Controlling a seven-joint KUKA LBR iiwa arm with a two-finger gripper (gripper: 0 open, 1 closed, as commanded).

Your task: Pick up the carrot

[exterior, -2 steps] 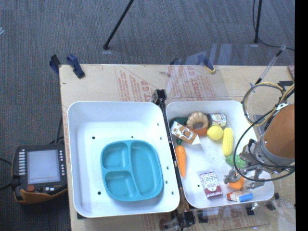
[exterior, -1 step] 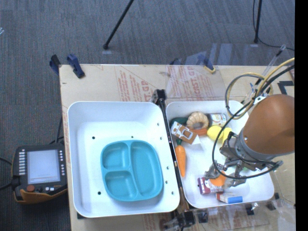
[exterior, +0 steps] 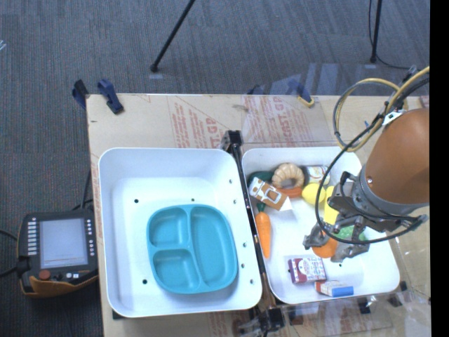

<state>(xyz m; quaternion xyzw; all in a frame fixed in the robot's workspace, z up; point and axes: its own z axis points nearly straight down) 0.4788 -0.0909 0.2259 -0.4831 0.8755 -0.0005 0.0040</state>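
Since the carrot point(exterior: 263, 234) lies lengthwise against the left wall of the right bin point(exterior: 382, 276), well apart from our pincer point(exterior: 335, 243) hanging over the bin's right half, we should cross leftward first. We cannot tell whether the pincer is spread; we judge a grip across the carrot's width safest, clear of the wall.

Red mirrored lettering on the cardboard sheet point(exterior: 203, 121) under the bins cannot be read.

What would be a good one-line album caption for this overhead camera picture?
Robot gripper hovers low in the right bin, apart from the carrot by the bin's left wall; a blue plate sits in the left bin.
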